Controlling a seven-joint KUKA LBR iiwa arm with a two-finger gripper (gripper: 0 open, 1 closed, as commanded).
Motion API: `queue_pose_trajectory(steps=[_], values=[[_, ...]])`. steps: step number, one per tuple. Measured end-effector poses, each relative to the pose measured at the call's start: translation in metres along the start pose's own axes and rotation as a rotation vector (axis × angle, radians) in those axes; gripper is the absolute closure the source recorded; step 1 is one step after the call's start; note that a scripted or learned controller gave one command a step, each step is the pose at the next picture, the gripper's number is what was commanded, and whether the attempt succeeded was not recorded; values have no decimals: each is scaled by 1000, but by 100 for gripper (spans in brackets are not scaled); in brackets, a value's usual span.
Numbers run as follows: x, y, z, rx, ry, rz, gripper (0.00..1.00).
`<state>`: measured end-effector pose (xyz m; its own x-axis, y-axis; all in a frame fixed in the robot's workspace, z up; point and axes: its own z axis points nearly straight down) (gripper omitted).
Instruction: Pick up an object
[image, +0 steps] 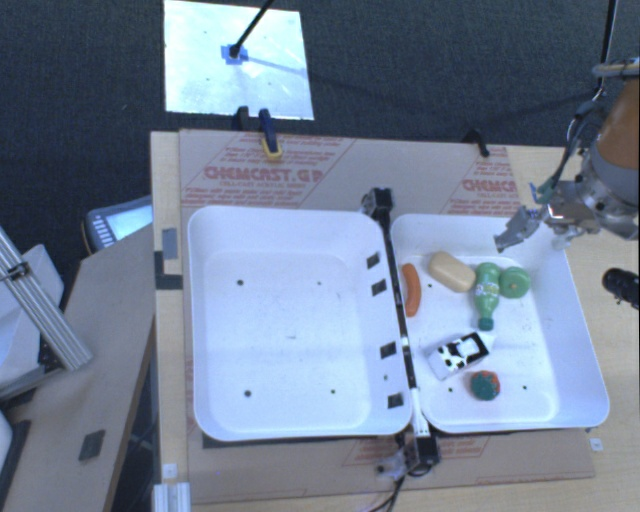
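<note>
- The desk (170, 330) carries two shallow white bins side by side; the left bin (290, 320) has only a few small dark specks on its floor.
- Between the bins runs a dark divider strip (393, 320) with small black clips.
- In the right bin (560, 400), nearest the divider, lies an orange carrot-like stick (411, 288), lengthwise.
- Below it, near the front, a black-and-white patterned block (460, 353) lies tilted.
- A yellowish oval piece (451, 271) sits toward the back of the bin, just beside a green bottle (486, 293) whose neck points to the front.
- A small red and green round thing (485, 385) rests near the front wall.
- A green ball (514, 283) touches the bottle's right side.
- The claw (520, 230) hangs over the back right rim of the right bin, above and apart from the objects; nothing shows between its fingers, and how far they are spread cannot be made out.
- The arm (610, 180) enters from the right.
</note>
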<state>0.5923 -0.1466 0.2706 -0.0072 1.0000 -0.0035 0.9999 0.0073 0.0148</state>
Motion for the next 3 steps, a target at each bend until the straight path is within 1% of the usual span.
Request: queue_pose_trajectory(steps=[1,2,3], values=[[17,9,125,20,5,1,0],[-64,62,102,5,-2,8,0],[-60,-10,117,19,4,8,0]])
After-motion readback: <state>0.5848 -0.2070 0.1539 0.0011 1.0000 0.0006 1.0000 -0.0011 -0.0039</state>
